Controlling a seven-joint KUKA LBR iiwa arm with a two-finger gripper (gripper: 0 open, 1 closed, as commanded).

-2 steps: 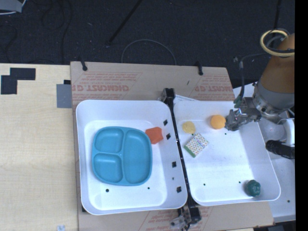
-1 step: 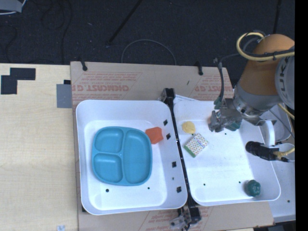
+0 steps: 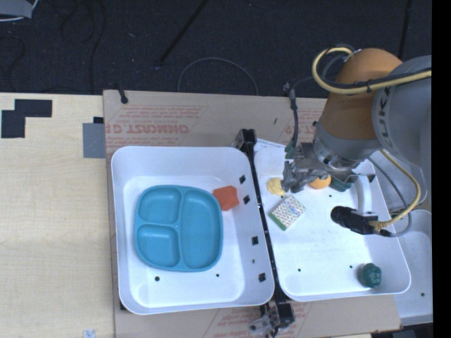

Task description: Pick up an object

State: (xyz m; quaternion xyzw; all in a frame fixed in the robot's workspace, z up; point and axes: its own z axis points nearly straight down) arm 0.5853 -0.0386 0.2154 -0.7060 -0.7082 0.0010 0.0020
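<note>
Two bins here; my gripper (image 3: 290, 182) is low in the right bin (image 3: 331, 259), beside a yellow object (image 3: 274, 186). Can't tell its grip state. Looks like the grab step; next I'd close and lift

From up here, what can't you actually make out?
- The claw in the camera view: its own dark body hides whether it grips anything.
- The yellow object and orange object: partly covered by the arm.
- The patterned packet: print too small to read.
</note>
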